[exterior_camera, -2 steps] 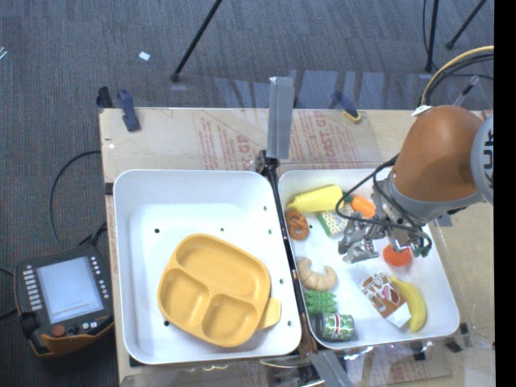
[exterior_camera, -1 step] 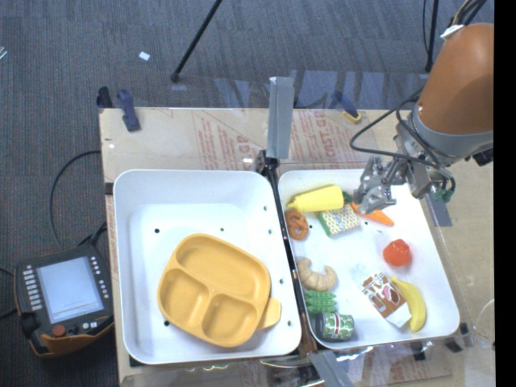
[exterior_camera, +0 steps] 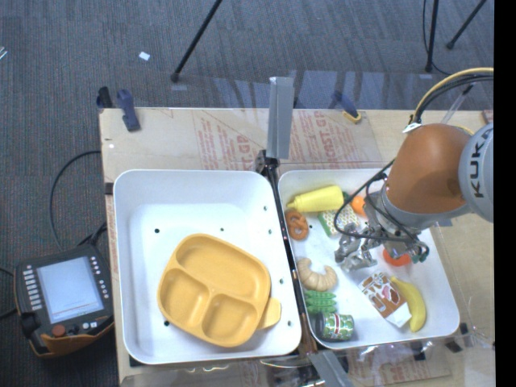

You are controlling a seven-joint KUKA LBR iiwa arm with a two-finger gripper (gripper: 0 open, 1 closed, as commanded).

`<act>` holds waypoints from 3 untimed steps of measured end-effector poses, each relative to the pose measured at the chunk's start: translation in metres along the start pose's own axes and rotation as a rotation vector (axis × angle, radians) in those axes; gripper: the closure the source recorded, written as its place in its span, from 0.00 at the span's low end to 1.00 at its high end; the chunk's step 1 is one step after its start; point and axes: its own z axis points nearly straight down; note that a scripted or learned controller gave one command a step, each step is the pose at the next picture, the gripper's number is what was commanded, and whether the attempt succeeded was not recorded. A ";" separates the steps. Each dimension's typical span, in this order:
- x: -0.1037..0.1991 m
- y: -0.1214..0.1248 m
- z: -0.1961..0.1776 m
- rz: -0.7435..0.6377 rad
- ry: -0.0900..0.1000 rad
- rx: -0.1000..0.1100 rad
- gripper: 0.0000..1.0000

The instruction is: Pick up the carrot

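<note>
My gripper (exterior_camera: pixel 357 253) hangs low over the middle of the right bin (exterior_camera: pixel 448 297), under the orange wrist band (exterior_camera: pixel 427 172). An orange piece that may be the carrot (exterior_camera: pixel 396 257) lies just right of the gripper, partly hidden by the wrist. Another small orange bit (exterior_camera: pixel 358 205) peeks out at the arm's left edge. I cannot tell which of the two is the carrot. Nothing shows clearly held in the gripper.
The right bin also holds a yellow bottle-like item (exterior_camera: pixel 316 199), an orange ring (exterior_camera: pixel 297 226), a croissant (exterior_camera: pixel 318 276), a green pod (exterior_camera: pixel 320 300), a green can (exterior_camera: pixel 335 326), a snack packet (exterior_camera: pixel 385 294) and a banana (exterior_camera: pixel 415 303). The left bin (exterior_camera: pixel 145 208) holds a yellow divided plate (exterior_camera: pixel 214 289).
</note>
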 end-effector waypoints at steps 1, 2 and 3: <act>0.000 0.000 0.000 0.000 0.000 0.000 0.00; -0.049 -0.054 -0.001 0.394 -0.002 0.001 0.00; -0.051 -0.053 -0.013 0.392 -0.008 0.001 1.00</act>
